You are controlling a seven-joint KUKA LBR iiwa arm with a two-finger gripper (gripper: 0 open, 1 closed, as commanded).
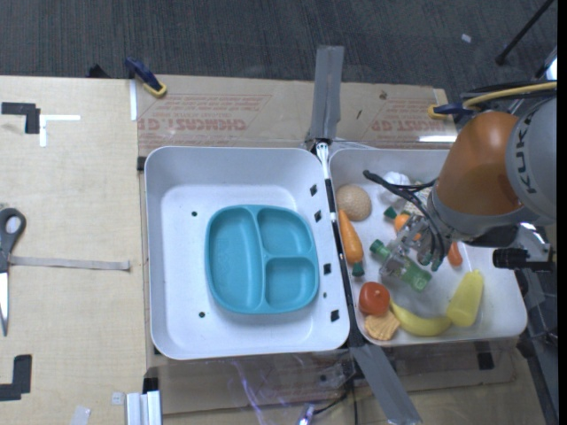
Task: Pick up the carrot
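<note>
Bench: pale wood-grain top (71, 326), one, with a flattened brown cardboard sheet (230, 113) under the far edge of the bins; dark grey carpet (266, 16) beyond.

Shallow white plastic bins: two, side by side. Left bin (168, 264) holds one teal three-compartment plate (263, 259), lying flat near its middle. Right bin (505, 321) holds the food items.

Grey arm with orange band (483, 171): one, reaching in from the right over the right bin. Its two-finger gripper (409, 257) hangs low above the bin's middle; the fingers are tangled among cables and clutter, and whether they are spread or pressed together cannot be told.

Right bin contents, one each:
- yellow curved banana (421, 321), near edge
- pale yellow squash-like piece (466, 297), right of the banana
- long orange carrot (351, 237), lying along the left wall, just beside the divider, apart from the gripper
- tan round bun-like ball (354, 202), just beyond the carrot's far end
- red tomato (374, 297), near the carrot's near end
- tan waffle-textured piece (383, 328), touching the tomato's near side

Scissors with grey handles (7, 255): one, on the bench's left edge.
</note>
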